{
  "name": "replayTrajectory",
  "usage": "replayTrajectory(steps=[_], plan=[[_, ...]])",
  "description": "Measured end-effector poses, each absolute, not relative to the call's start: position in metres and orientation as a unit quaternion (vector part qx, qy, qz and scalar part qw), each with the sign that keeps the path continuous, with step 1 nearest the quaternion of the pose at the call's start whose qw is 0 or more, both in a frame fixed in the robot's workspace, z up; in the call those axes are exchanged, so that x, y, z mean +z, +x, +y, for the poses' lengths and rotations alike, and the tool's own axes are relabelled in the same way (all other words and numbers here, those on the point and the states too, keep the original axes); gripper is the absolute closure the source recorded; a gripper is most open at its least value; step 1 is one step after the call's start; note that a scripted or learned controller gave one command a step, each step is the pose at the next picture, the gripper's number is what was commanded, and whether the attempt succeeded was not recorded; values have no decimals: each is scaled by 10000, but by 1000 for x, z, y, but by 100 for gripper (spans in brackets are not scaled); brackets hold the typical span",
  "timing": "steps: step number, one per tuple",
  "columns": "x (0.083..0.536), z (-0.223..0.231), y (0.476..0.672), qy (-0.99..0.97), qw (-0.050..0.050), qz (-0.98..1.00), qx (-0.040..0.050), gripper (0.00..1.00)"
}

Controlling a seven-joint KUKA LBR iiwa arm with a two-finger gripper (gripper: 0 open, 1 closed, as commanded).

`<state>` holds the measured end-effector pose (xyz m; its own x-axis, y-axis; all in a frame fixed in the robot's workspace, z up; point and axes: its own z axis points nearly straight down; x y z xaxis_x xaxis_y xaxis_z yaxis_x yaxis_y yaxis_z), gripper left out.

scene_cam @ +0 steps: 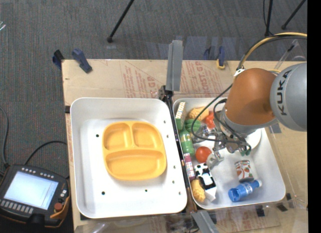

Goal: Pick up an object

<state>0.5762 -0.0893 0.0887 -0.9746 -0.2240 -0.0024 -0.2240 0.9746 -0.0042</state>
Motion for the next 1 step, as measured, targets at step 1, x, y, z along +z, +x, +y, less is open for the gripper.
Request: replayTrajectory(steps=[1], plan=[[90,-119,497,-1778,57,9840,-10,0]])
